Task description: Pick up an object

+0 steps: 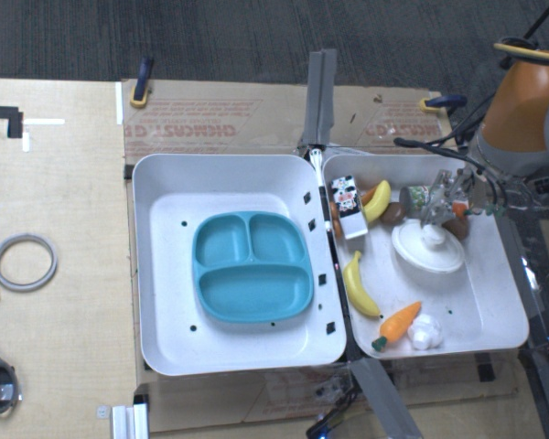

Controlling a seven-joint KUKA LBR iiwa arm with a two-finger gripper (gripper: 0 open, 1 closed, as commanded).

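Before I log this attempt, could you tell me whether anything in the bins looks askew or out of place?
The small milk carton lies tipped against the divider wall of the right bin. Nothing looks spilled or damaged.

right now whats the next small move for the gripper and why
Probably lower straight down. The gripper sits above the back of the right bin, over the white lid, with nothing visibly between its fingers; the bananas and carrot lie farther off.

Arm (517, 108) reaches in (wrist bent down), jaws blurred.
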